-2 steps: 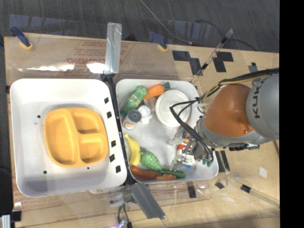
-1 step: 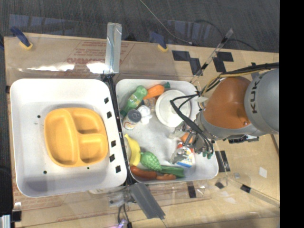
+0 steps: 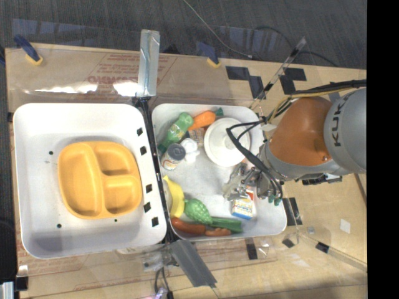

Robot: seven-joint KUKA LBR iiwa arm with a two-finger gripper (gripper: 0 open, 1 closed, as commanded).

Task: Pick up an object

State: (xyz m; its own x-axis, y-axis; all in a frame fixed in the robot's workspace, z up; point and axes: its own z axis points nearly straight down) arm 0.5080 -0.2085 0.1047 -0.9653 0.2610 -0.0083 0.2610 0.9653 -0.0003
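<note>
My gripper (image 3: pixel 242 189) reaches down into the right bin (image 3: pixel 269 224) from the right, under the orange wrist band. It sits directly over a small white, blue and red carton (image 3: pixel 243 209) near the bin's front right. Whether it touches the carton is unclear. Around it lie a white bowl (image 3: pixel 223 143), a green bottle (image 3: pixel 176 129), an orange carrot (image 3: pixel 202 119), a yellow banana (image 3: pixel 175 195), a green bumpy toy vegetable (image 3: pixel 197 210), a red sausage-like piece (image 3: pixel 190 227) and a small can (image 3: pixel 170 162).
The left bin (image 3: pixel 31 185) holds a yellow divided tray (image 3: pixel 100 179). A black divider strip runs between the bins. Cables loop over the white bowl toward the wrist. The cardboard bench lies beyond the right bin.
</note>
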